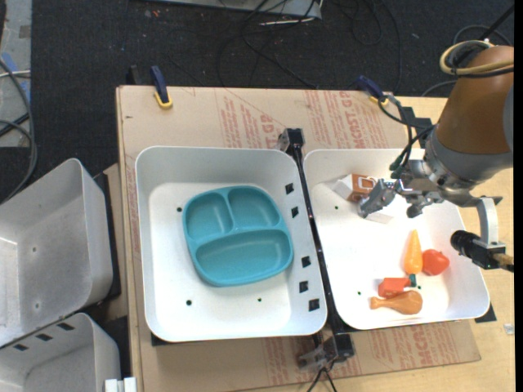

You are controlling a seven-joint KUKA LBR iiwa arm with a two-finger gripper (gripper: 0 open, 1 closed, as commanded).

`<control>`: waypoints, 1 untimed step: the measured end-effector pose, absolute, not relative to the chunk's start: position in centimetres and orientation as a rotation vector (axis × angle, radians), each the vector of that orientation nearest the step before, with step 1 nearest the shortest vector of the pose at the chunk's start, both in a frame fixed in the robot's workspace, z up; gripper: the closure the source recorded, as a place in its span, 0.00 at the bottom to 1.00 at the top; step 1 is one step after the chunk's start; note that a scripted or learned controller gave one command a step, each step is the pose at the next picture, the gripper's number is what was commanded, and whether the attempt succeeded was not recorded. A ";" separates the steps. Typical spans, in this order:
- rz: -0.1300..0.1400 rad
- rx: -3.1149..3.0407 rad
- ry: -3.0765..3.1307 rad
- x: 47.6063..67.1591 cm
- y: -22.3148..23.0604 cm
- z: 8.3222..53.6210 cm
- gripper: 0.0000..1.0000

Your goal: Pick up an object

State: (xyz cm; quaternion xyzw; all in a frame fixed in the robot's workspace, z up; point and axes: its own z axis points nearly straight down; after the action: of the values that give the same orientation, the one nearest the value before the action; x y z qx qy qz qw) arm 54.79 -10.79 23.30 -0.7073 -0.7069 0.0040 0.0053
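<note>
We are listing the contents from left to right. On the table [212, 113], the left bin [155, 219] is holding one teal divided plate [237, 235], lying flat near its middle with three compartments facing up. Just beside it, the right bin [343, 300] is holding the remaining items. At its upper left, a small brown and white object [359, 186] is lying near the back wall. The hand [377, 200] is hovering just beside that object, its grey fingers [369, 203] standing a little apart with nothing between them. Toward the lower right of this bin we are seeing a cluster of toy foods: a red-orange piece [394, 285] and a tan drumstick shape [400, 302] touching each other, an orange carrot shape [413, 253] standing above them, and a red piece [435, 262] just beside the carrot. The arm [478, 121] is reaching in from the right.
</note>
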 end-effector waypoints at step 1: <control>0.001 -2.219 -2.223 55.0 -10.8 23.9 0.00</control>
State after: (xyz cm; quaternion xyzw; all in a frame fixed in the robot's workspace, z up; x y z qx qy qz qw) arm 55.04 -10.78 23.94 -0.7065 -0.7077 0.0002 0.0002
